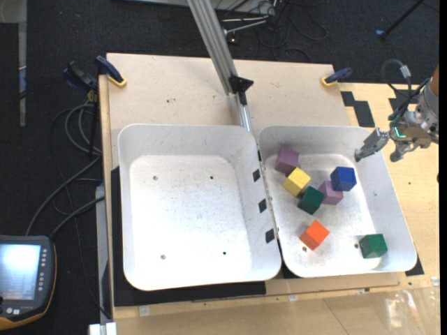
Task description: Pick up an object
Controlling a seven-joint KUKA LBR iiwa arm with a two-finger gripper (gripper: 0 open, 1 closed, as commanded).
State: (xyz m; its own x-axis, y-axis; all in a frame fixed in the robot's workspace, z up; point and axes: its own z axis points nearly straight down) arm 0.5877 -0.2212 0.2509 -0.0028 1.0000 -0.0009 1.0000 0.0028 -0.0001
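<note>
Judging progress: nothing is lifted yet; the pick looks to be at its approach stage, with the whole grasp left to do.
Claw: the claw [384,147] hangs over the upper right rim of the right bin [391,187], its two fingers spread apart with nothing between them.
Arm: grey links with an orange patch enter at the right edge of the view, above the worktop [181,93].
Candidate objects: all seven blocks lie on the floor of the right bin, none touching the claw.
Nearest block: the blue cube [343,178] sits nearest the claw, down and left of it, with a purple block [331,192] touching its lower left side.
Central cluster: a yellow cube [297,181] lies just below a second purple block [286,160], and a dark green cube [310,200] sits beside the yellow one.
Loose blocks: an orange cube [314,234] and a green cube [373,246] stand apart near the front of the bin, easier to reach cleanly, in my judgement.
Left bin: the left bin [140,187] holds no blocks.
Remaining: choose a block, descend over it, close on it and raise it.
</note>
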